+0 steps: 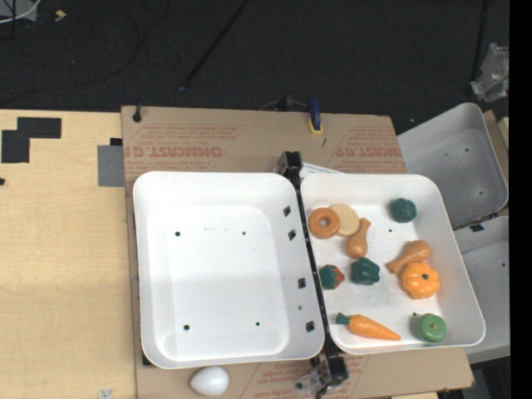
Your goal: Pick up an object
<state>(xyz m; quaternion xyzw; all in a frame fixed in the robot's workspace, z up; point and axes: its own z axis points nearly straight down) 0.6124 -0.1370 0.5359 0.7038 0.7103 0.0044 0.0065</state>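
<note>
The right bin [449,223] holds several toy foods. An orange doughnut [324,222] lies beside a cream disc [344,219] at its upper left, with a tan pear-shaped piece [359,239] just below. A dark green piece [403,210] sits at the upper right. Near the middle are a red-and-green piece [331,277] and a green pepper [364,271]. An orange pumpkin [421,281] lies under a tan-orange piece [410,255]. A carrot [369,327] and a green apple [431,328] rest along the front.
The left bin [158,223] lies beside the right one on a cardboard sheet [216,144]. A white egg [209,381] sits on the cardboard below the left bin's front rim. A grey metal plate [461,156] stands to the right of the bins.
</note>
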